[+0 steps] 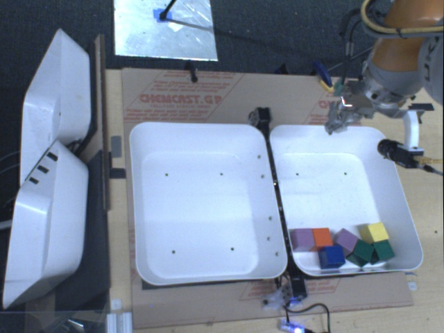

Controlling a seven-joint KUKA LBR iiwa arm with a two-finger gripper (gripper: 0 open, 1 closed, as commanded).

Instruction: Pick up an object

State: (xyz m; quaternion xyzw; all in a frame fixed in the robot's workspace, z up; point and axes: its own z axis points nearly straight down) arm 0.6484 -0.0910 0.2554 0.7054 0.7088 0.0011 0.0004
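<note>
Grey arm with an orange band (415,9) reaching in at the upper right, above the far edge of the right shallow white plastic bin (333,168). End effector (338,122) hanging over that bin's far rim, nothing seen between its fingers; too small and blurred to tell whether spread or closed. Small foam blocks clustered against the right bin's near wall, well apart from the end effector: pale purple cube (302,238) at the left of the row, orange cube (322,237) touching it, blue cube (332,256) just in front of the orange one, second purple block (345,240) beside it, dark green blocks (369,252) next, yellow cube (377,232) behind the green. Left shallow white plastic bin (205,200) alongside, touching the right bin's left wall. Both resting on brown printed cardboard (182,97) spread over the tabletop. Shiny metal sheet (165,19) lying beyond the cardboard, far from the right bin.
</note>
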